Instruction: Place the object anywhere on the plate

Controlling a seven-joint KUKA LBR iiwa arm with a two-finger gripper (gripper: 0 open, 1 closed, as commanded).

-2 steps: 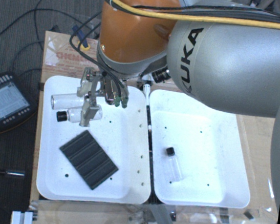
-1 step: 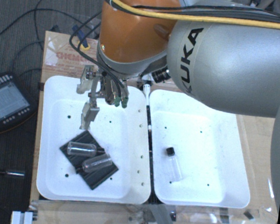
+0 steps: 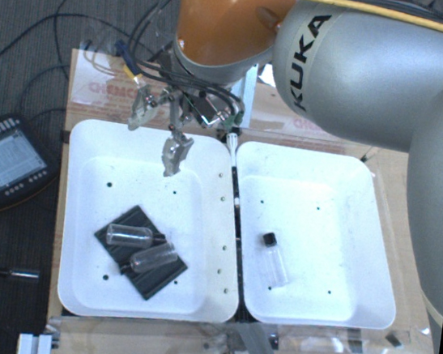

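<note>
A black square plate [image 3: 151,282] lies tilted in the left bin [image 3: 88,194], toward its near side. Two clear vials [image 3: 130,235] [image 3: 153,257] rest on the plate. A third clear vial with a black cap [image 3: 272,259] lies in the middle of the right bin [image 3: 361,233]. My gripper [image 3: 156,133] hangs over the far edge of the left bin, well behind the plate. Its two fingers [image 3: 174,156] stand apart, open, with nothing between them.
The raised rims where the two bins meet [image 3: 232,215] run down the middle. A teach pendant [image 3: 1,162] lies on the dark floor to the left, with cables [image 3: 103,33] behind the bench. The big grey arm link [image 3: 368,62] covers the upper right.
</note>
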